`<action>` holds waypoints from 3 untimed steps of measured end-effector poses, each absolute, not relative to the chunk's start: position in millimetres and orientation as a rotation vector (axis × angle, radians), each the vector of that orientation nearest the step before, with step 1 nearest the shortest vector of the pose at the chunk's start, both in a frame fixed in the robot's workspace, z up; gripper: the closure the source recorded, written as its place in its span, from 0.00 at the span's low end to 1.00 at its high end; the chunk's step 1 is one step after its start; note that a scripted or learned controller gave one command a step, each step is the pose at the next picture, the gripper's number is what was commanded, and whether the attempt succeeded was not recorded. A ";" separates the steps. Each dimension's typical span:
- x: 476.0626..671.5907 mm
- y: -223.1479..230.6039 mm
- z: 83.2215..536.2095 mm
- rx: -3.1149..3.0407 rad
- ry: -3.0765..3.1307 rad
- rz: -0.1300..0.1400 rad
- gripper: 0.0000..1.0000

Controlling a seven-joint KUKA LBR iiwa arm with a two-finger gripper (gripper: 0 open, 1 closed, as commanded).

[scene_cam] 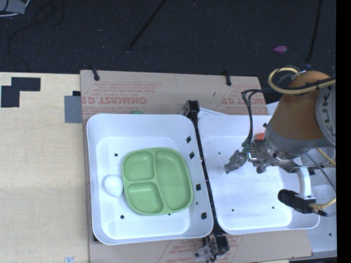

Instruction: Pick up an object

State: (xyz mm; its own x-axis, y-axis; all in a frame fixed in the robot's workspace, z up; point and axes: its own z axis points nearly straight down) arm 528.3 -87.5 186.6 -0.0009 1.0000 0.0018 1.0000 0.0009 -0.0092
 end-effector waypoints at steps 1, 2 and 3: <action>521.2 -90.6 124.4 -2.216 -2.215 0.009 0.00; 520.6 -89.6 85.6 -2.219 -2.218 0.004 0.00; 521.4 -91.2 98.4 -2.227 -2.212 0.002 1.00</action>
State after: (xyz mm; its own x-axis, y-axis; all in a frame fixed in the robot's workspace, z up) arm 521.4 -91.2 98.4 0.0065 1.0000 0.0011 1.0000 -0.0065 -0.0027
